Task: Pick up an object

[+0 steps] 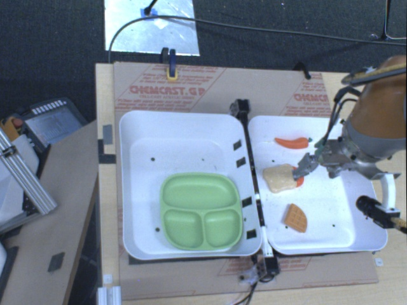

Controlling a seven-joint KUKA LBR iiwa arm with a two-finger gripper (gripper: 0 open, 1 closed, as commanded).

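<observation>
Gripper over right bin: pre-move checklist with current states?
1. Gripper is over the right bin: ok.
2. A target sits near the tip, the pale lump touching or just under it: ok.
3. Finger state readable: cannot tell, blurred at this slant.
4. Anything actually held: cannot tell; a small red bit sits at the tip beside the lump.
5. Other items stand apart from the tip, the chili above and the waffle below: ok.
6. Green tray sits in the left bin, away from the arm: ok.
</observation>
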